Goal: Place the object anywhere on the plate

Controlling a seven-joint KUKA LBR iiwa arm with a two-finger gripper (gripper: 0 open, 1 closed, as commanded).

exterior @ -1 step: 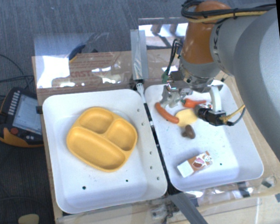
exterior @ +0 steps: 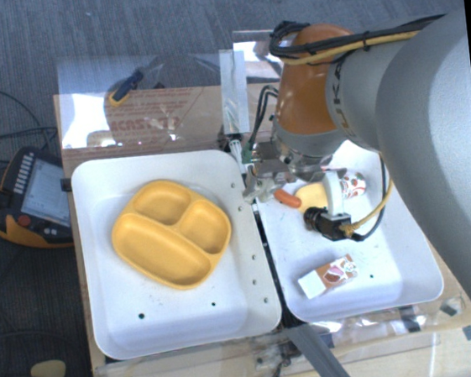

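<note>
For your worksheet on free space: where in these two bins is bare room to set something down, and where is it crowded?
Bare: the left bin floor around the yellow plate, chiefly its near strip; the right bin near corners beside the small box. Crowded: the right bin's far half, under the end effector.

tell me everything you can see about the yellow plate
The yellow plate looks like smooth moulded plastic, rounded in outline and turned at an angle to the bin's edges. Raised ridges split it into three compartments: one long one on the lower left and two smaller ones along the upper right. It lies flat on the floor of the left white bin, roughly in the middle, clear of the walls. Nothing lies in it or touches it besides the bin.
</note>
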